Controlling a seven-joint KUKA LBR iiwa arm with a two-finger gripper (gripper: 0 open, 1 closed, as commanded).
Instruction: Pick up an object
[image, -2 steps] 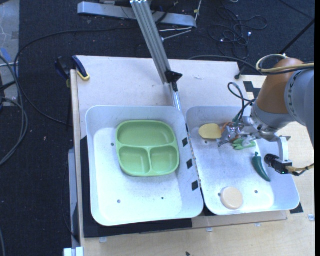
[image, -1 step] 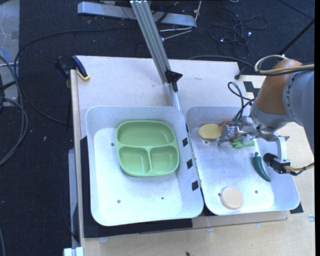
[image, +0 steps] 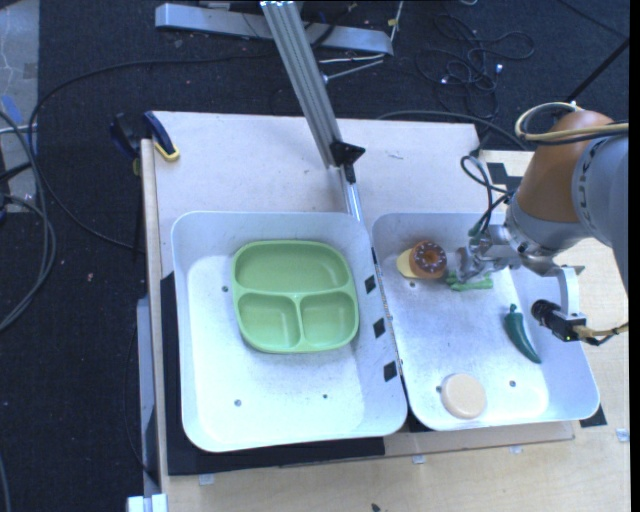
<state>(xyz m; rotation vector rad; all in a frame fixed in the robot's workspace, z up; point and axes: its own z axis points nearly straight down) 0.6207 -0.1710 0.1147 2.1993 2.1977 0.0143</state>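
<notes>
A: Where was the end effector (image: 470, 268)?

B: Low over the back of the right bin (image: 560, 400), at the end of the grey arm (image: 575, 200) reaching in from the right. Its tip was right at a small light-green piece (image: 470, 285) on the bin floor, touching it or just above it; I could not tell which.

A: Apart or together?

B: I could not tell. The wrist hid the tip and it was too small to read. Nothing was visibly clamped in it.

A: So the pick was not done?

B: By my judgement, no. Every object lay on the bin floor, so the closing and the lift were left.

A: What lay nearby?

B: Just beside the tip, to its left, a brown sprinkled doughnut (image: 430, 259) lay against a yellow piece (image: 405, 264). A dark green pepper (image: 522, 335) sat nearer the front right, and a round tan bun (image: 464, 396) sat near the front edge, well apart from the tip.

A: And the other bin?

B: The left bin (image: 200, 400) held a green divided plate (image: 296, 296). Both bins stood on the counter (image: 250, 150).
</notes>
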